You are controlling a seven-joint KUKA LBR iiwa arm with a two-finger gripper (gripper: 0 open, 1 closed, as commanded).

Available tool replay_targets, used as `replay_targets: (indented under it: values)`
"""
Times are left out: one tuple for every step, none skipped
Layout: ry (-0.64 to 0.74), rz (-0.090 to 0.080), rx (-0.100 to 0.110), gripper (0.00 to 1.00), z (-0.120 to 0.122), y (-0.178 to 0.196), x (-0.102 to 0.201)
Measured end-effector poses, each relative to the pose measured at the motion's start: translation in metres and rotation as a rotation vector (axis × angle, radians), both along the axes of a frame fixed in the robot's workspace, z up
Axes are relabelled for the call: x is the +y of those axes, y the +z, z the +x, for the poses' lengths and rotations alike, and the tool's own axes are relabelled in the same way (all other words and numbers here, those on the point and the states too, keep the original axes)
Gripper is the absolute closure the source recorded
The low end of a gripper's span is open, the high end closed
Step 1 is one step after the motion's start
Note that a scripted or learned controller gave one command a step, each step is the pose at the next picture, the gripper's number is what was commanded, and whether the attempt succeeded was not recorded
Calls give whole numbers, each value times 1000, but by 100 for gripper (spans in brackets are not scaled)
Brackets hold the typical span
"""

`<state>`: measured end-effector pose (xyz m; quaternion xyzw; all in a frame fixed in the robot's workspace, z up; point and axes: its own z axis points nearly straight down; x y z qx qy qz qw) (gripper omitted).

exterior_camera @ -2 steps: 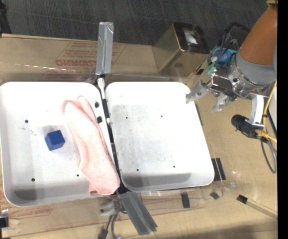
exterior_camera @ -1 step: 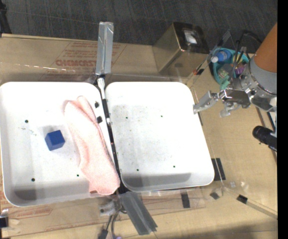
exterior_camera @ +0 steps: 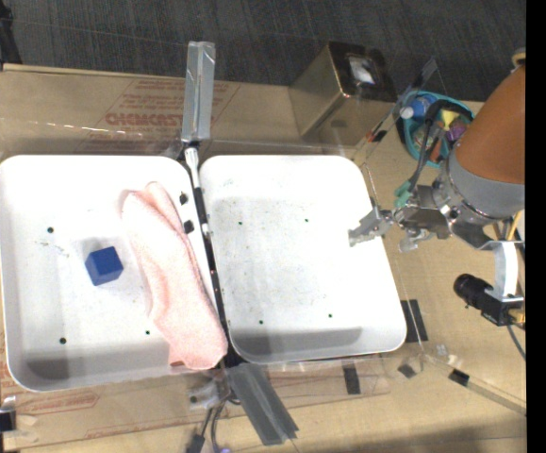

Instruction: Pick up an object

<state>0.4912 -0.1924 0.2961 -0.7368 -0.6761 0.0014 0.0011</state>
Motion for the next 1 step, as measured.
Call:
replay_targets:
  values:
    - [-78,-1,-3,0,8,12,-13]
